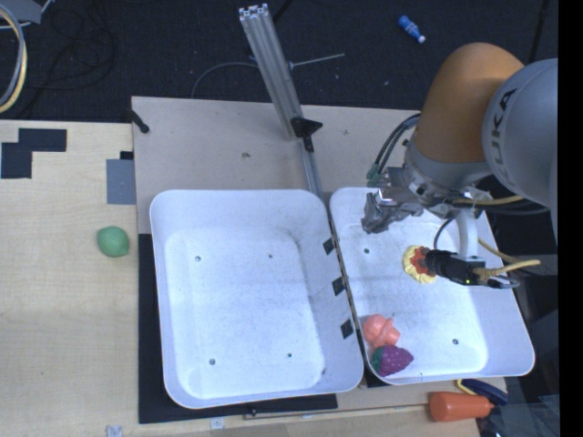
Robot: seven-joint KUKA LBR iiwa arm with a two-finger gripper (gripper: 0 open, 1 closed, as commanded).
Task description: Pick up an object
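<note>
Orange carrot [458, 405] far below tool [375, 218].

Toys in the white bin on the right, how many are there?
3. A pink toy and a purple grape bunch touch near the right bin's front-left corner; a yellow and red toy lies mid-bin. The arm may hide more.
</note>
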